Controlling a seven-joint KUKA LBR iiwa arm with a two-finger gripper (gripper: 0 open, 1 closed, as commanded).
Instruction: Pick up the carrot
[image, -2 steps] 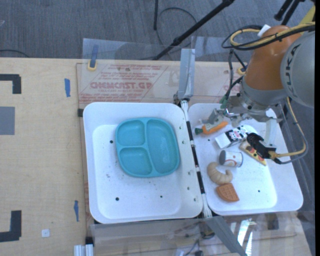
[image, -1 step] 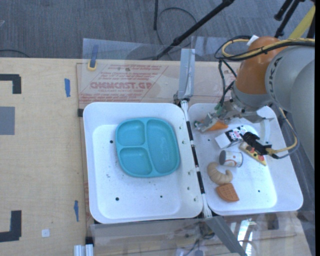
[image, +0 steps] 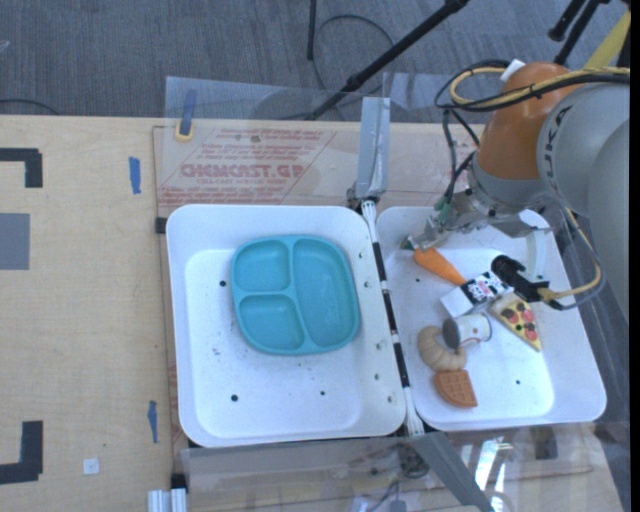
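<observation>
Carrot (image: 441, 264): lies in the right bin (image: 575, 395), upper left part, slanted, green top toward the bin's far-left corner. Pincer (image: 447, 222): low, just above the carrot's leafy end; open or closed cannot be told. Near neighbours: black-and-white toy (image: 482, 289), pizza slice (image: 521, 322). Risks, as judged: a grip at the leafy tip may slip off; a closing sweep may roll the carrot against the bin wall.

Orange carrot (image: 440, 264), teal plate (image: 296, 295), white bins (image: 200, 400), grey-and-orange arm (image: 560, 120)
</observation>
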